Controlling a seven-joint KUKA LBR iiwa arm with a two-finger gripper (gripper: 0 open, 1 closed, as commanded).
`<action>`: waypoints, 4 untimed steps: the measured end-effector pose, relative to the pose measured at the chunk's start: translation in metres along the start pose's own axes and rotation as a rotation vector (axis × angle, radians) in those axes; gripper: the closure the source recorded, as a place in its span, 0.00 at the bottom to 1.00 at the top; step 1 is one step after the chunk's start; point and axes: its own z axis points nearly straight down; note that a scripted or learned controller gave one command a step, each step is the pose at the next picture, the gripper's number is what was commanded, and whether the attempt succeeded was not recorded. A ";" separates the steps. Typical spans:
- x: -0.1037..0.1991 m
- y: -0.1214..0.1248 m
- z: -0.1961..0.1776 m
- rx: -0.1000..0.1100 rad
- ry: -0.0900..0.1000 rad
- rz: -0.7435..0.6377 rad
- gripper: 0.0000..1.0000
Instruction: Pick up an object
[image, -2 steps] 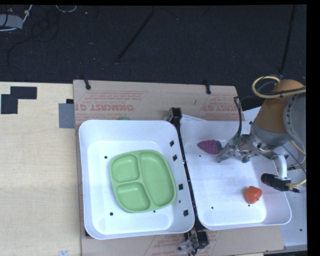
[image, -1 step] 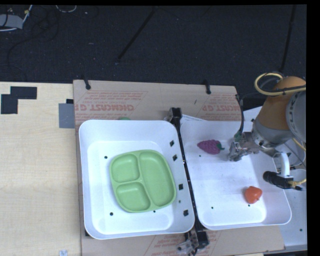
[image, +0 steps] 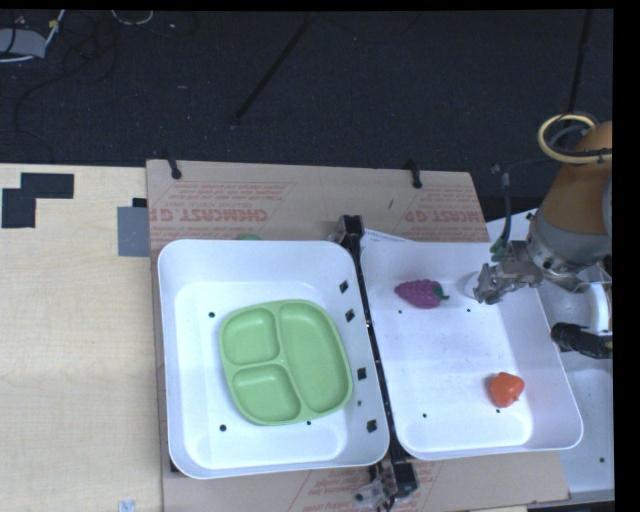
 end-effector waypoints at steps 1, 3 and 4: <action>-0.001 0.001 -0.054 0.000 0.000 0.000 1.00; 0.101 -0.028 -0.062 0.009 0.004 -0.002 1.00; 0.153 -0.040 -0.052 0.010 0.004 -0.001 1.00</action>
